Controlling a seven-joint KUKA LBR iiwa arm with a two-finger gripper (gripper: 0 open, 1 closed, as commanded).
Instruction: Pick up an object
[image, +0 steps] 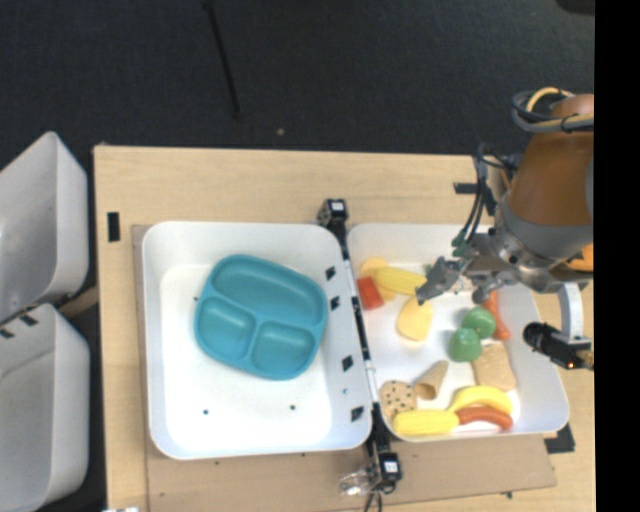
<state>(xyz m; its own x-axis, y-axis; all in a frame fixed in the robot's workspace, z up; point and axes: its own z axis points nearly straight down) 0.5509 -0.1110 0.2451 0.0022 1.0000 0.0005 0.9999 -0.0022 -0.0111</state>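
The right bin (540, 400) holds several toy foods: a yellow banana-like piece (396, 279), a red piece (369, 292), a pale yellow fruit (414, 319), two green pieces (478, 322) (464, 345), a thin orange piece (494, 312), a bread slice (494, 368), a cone (433, 378), a cookie (396, 397), a corn cob (425, 424) and a hot dog (482, 408). My gripper (458, 285) hangs over the upper middle of this bin, open, with bare bin floor between its fingers. Its left finger (432, 286) ends just above the pale yellow fruit.
The left bin (170, 400) holds a blue divided plate (262, 316). A black clip (332, 211) sits at the top of the seam between the bins. The arm's orange band (550, 180) stands over the right bin's far corner. White blocks (35, 230) lie beyond the bench's left edge.
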